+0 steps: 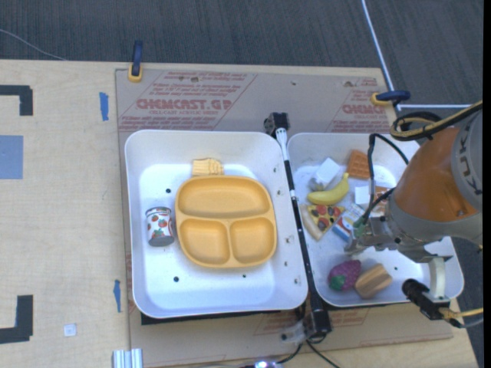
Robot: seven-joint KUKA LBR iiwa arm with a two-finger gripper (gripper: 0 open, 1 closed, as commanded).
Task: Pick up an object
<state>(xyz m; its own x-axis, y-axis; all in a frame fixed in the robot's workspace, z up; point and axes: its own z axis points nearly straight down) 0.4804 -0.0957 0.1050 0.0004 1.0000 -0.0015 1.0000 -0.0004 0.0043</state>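
Right bin (453,282): curved yellow banana (328,193).

Single fixed camera, high above counter (61,205), angled downward; both bins (142,205) in frame, arm (437,182) at right.

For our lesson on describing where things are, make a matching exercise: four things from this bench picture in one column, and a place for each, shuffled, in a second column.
Things
1. yellow divided tray
2. banana
3. small printed cup
4. purple berry toy

Places
A. near front of the right bin, beside a brown bread-like piece
B. left bin, against the tray's left side
C. middle of the left bin
D. right bin, toward its back, above a pizza slice toy

Pairs: 1-C, 2-D, 3-B, 4-A
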